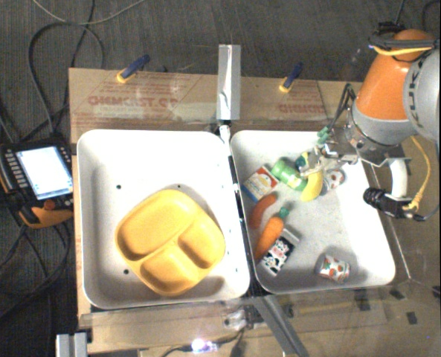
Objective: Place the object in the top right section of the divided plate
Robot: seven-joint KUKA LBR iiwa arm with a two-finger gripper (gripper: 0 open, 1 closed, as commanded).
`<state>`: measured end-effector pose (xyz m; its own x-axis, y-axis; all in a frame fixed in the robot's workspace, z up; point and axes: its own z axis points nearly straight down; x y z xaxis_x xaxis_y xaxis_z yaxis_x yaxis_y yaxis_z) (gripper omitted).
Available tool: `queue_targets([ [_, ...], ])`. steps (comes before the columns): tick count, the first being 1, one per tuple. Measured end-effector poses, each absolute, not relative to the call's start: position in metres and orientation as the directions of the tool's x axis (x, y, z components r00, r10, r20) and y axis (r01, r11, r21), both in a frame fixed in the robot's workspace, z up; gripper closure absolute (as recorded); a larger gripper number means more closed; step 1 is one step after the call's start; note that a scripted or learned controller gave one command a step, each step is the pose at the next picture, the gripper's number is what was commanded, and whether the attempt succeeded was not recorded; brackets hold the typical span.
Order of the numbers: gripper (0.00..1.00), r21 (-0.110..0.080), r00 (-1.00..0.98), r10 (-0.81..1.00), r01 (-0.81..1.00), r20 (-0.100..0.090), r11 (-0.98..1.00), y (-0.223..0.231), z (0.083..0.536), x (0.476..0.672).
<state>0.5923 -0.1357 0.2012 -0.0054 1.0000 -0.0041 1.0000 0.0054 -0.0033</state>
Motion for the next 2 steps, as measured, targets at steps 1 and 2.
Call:
queue_targets([
  [1,1.00,-0.004,-0.124,0.992,0.992,0.001,0.124,-0.124,0.150,0.547],
  [2,1.00,-0.002,-0.108,0.994,0.994,-0.003,0.108,-0.138,0.284,0.537],
])
